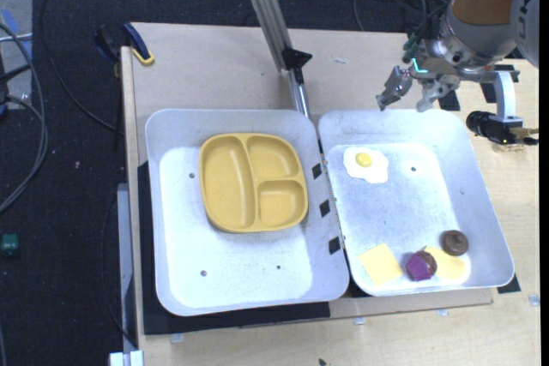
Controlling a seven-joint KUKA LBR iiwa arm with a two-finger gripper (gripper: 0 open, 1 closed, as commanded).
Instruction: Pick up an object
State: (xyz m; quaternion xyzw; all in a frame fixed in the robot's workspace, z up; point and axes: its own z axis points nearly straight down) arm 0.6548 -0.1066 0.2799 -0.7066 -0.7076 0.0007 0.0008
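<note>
While my two-finger gripper (410,92) hangs with its fingers apart and nothing between them above the far edge of the right white bin (480,193), I worry about the thin, floppy fried egg toy (366,165) near that far-left corner: flat, it may slip. The round purple piece (419,265) by the near edge could roll.

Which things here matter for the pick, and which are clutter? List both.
For the job:
pincer
fried egg
yellow cheese slice
purple onion
brown doughnut
right bin

Lying about:
yellow divided plate
left bin
blue-and-yellow clamp
</note>
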